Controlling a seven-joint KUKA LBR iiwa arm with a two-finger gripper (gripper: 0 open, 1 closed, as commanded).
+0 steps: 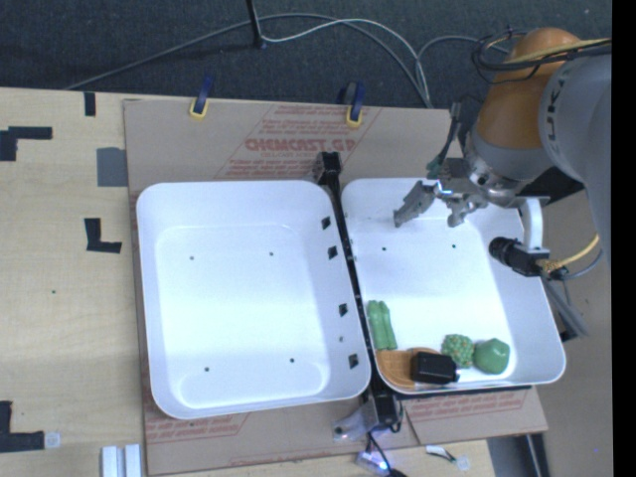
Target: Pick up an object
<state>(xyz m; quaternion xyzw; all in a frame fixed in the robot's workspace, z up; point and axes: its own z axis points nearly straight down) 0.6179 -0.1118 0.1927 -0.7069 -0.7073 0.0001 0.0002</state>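
My gripper (433,213) hangs over the back part of the right bin (427,266), its two grey fingers spread open with nothing between them. Along that bin's front edge lie the objects: a long green piece (380,324) by the left wall, an orange-brown piece (395,366) with a black block (433,369) on it, a bumpy green ball (457,349) and a smooth green one (491,355). All of them lie well in front of the gripper.
The left bin (238,296) sits beside the right one, with a black divider strip (343,266) where they meet. Both rest on a cardboard sheet (288,137) held by clamps. Cables (328,28) trail across the dark floor behind.
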